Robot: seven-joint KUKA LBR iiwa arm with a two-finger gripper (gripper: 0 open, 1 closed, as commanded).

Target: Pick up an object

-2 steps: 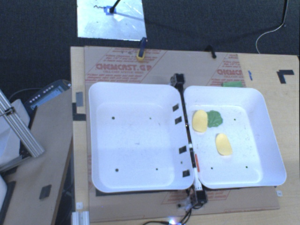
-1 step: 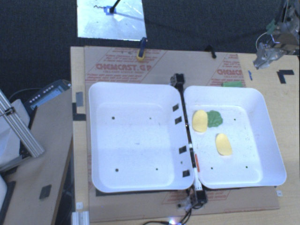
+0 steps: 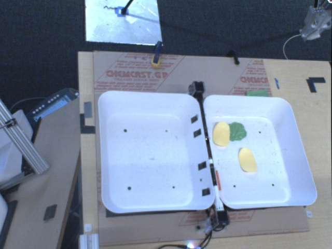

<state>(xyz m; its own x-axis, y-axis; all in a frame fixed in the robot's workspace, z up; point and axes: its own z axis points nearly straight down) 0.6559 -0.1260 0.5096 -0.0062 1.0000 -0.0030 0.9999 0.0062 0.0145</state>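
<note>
Lying in the right bin (image 3: 298,134), three small items wait for a pick: a yellow piece (image 3: 221,134) touching a green piece (image 3: 237,130) on its right, w/ a second yellow piece (image 3: 247,160) just below and apart, its long axis running roughly top-to-bottom of the view, slightly tilted. The left bin (image 3: 111,113) sits alongside on the brown surface (image 3: 88,154). At the view's top right corner, a pale grey part (image 3: 315,22), possibly the arm or claw, hangs well apart from the bins; too small and blurred to say for sure, so claw state can't be told. From there the objects lie down and to the left. The lone yellow piece looks the cleanest target, being clear of neighbours.
</note>
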